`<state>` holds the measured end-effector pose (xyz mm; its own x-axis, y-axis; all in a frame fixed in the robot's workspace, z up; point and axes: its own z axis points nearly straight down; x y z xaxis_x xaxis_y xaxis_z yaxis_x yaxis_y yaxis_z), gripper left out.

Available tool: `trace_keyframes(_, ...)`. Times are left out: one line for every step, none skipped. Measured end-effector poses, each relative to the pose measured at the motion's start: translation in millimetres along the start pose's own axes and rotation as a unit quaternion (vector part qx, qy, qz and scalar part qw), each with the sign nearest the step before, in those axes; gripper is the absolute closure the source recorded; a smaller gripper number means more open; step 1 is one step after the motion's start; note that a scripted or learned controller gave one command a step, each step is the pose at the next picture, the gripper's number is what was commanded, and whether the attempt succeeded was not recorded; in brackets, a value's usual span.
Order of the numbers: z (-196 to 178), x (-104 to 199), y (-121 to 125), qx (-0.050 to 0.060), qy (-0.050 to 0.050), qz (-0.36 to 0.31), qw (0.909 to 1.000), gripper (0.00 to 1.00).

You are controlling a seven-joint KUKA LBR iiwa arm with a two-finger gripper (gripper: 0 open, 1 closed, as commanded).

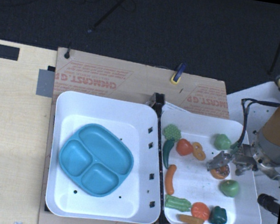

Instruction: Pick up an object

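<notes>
Here, two shallow white bins sat side by side on a cardboard sheet [134, 84].

Left bin [77, 106]: one blue divided plate [96, 159] with three compartments, lying flat near the middle.

Right bin [249, 220]: toy foods, scattered.
- Broccoli floret [172, 132], far left corner.
- Dark green cucumber [167, 151], just below the broccoli.
- Red tomato [184, 147], beside an orange slice [198, 151].
- Orange carrot [171, 178], along the left wall.
- Light green pea pod [178, 203], near edge.
- Red-orange round piece [200, 210], touching a small orange strip [190, 220] below it.
- Dark green pepper [218, 216], near right corner.
- Green apple [230, 188], right of centre.
- Green round piece [222, 142], far right.
- Brown and orange round item [219, 172], directly under the tool.

Gripper [220, 164]: reached in from the right, low over the right bin, its tip at the brown and orange item. Whether it was spread or closed could not be told, nor whether anything was held.

Blue and yellow clamp [177, 73] on the far cardboard edge.
</notes>
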<state>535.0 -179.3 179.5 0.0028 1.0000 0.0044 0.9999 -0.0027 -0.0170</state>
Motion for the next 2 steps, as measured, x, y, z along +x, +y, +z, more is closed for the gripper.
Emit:
trace_keyframes(-7.5,-0.1,3.0,-0.006,-0.001,-0.001,1.0000,0.00)
trace_keyframes(39.2,3.1,-4.6,-0.004,-0.001,-0.002,1.0000,0.00)
